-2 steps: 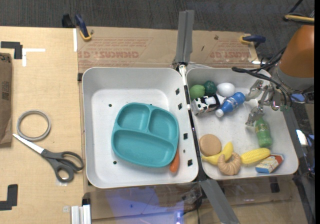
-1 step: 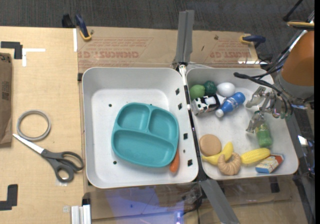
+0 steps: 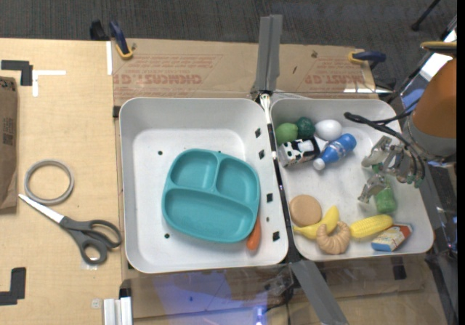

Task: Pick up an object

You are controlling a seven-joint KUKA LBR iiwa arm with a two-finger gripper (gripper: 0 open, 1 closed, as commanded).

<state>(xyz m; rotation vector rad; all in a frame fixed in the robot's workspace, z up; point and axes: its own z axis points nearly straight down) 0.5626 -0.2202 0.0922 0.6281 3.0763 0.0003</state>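
My gripper (image 3: 374,178) hangs over the right side of the right bin (image 3: 349,109), its metal fingers pointing down-left. A green object (image 3: 386,201) lies just below and beside the fingertips. Further objects lie in this bin: a blue-and-white bottle (image 3: 335,152), a white egg (image 3: 328,128), green balls (image 3: 288,131), a black-and-white cow toy (image 3: 298,150), a tan cookie (image 3: 306,209), a banana (image 3: 324,223), a croissant (image 3: 335,238), a corn cob (image 3: 370,227) and a small box (image 3: 389,239).
The left bin (image 3: 145,134) holds a teal divided plate (image 3: 211,196) with a carrot (image 3: 253,237) at its edge. Scissors (image 3: 76,229) and a tape roll (image 3: 49,180) lie on the bench to the left. Cardboard lies behind the bins.
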